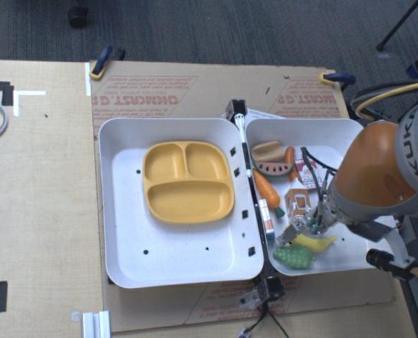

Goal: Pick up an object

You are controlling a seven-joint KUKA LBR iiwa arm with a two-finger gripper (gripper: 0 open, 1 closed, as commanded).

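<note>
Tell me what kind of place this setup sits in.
Probably a robotics lab's test bench, not a kitchen: toy food such as a carrot lies in a white bin, cardboard is clamped over the bench, and the floor is grey office carpet.

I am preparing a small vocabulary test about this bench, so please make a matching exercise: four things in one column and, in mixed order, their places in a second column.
Things:
1. yellow divided plastic plate
2. orange toy carrot
3. green bumpy toy vegetable
4. blue-handled clamp

Places:
A. near corner of the right bin, beside the yellow toy banana
B. far left corner of the cardboard sheet
C. middle of the left bin
D. right bin, along its left wall

Pairs: 1-C, 2-D, 3-A, 4-B
</note>
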